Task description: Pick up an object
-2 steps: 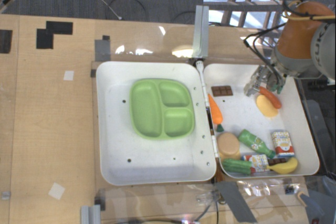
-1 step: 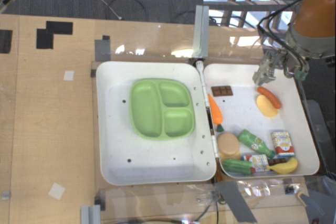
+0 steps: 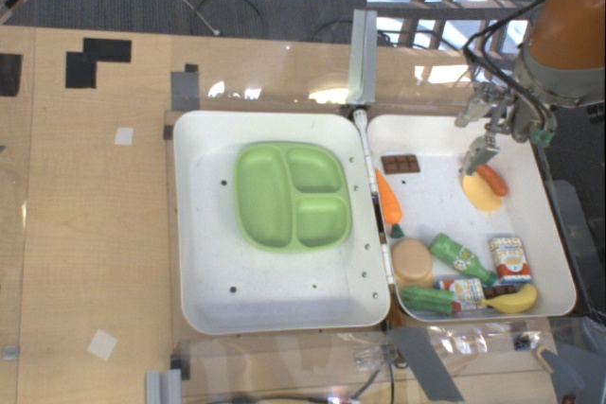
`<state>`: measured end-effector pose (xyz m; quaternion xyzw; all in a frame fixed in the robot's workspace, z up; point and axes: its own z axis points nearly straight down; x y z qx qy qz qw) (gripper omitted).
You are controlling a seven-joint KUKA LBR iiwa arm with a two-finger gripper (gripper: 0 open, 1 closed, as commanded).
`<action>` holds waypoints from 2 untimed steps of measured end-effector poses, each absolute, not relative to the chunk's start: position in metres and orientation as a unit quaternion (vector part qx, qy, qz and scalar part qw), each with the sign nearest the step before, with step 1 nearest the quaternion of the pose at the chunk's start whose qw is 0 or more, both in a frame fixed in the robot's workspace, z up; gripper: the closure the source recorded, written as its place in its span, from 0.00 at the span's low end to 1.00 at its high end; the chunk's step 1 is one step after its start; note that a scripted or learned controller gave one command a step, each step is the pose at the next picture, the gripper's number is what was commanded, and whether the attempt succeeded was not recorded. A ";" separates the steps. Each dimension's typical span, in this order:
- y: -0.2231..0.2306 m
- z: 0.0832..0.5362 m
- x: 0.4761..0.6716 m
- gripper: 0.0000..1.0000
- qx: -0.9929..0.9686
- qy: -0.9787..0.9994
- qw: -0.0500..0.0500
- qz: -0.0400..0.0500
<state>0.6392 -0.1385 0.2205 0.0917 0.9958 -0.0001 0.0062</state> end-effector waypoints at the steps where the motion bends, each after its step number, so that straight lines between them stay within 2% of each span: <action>1: -0.161 0.117 0.653 0.00 0.003 1.000 0.001 0.001; 2: -0.207 0.088 0.662 0.00 0.018 1.000 0.006 -0.001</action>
